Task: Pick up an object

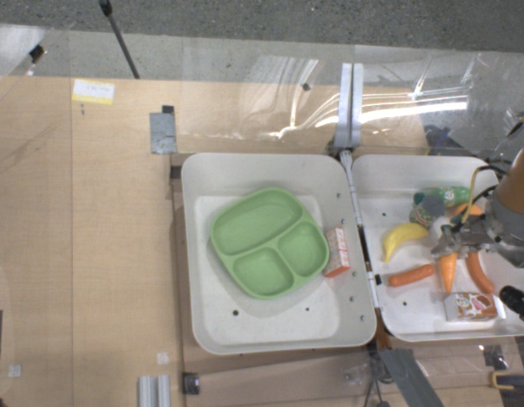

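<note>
While the gripper (453, 237) hangs over the right bin (398, 316) near a banana (401, 239) and carrots (448, 271), I cannot tell its jaws' state.

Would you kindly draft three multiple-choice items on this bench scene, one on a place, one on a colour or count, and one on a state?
1. Where does the green divided plate lie?
A. In the left bin
B. In the right bin
C. On the wooden bench

2. What colour is the banana?
A. Red
B. Yellow
C. Blue

3. How do the green plate's compartments look?
A. Heaped with fruit
B. Bare
C. Covered by a lid

Answers:
1. A, since the plate sits inside the left bin's white walls.
2. B, since the banana, beside the carrot, is plainly yellow.
3. B, since nothing lies in its three compartments; the small carton lies off its right edge.
</note>
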{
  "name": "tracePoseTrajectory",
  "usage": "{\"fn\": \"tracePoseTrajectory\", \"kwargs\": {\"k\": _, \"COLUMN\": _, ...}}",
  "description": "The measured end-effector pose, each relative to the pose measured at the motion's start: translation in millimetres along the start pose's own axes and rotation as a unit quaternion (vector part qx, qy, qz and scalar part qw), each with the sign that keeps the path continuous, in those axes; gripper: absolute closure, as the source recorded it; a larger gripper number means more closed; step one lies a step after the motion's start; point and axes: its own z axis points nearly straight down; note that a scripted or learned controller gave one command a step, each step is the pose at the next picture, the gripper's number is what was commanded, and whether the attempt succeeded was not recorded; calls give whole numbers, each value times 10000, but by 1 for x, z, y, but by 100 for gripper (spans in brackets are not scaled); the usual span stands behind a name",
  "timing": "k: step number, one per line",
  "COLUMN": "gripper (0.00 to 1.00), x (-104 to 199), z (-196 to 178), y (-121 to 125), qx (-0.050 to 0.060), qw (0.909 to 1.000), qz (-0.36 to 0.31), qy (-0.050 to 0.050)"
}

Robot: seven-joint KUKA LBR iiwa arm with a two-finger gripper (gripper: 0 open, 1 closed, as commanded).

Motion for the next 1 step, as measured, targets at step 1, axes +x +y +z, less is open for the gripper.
{"fn": "tracePoseTrajectory", "kwargs": {"k": 1, "gripper": 100, "x": 47, "z": -73, "y": 66, "qx": -4, "qw": 9791, "qz": -2032, "qy": 5}}
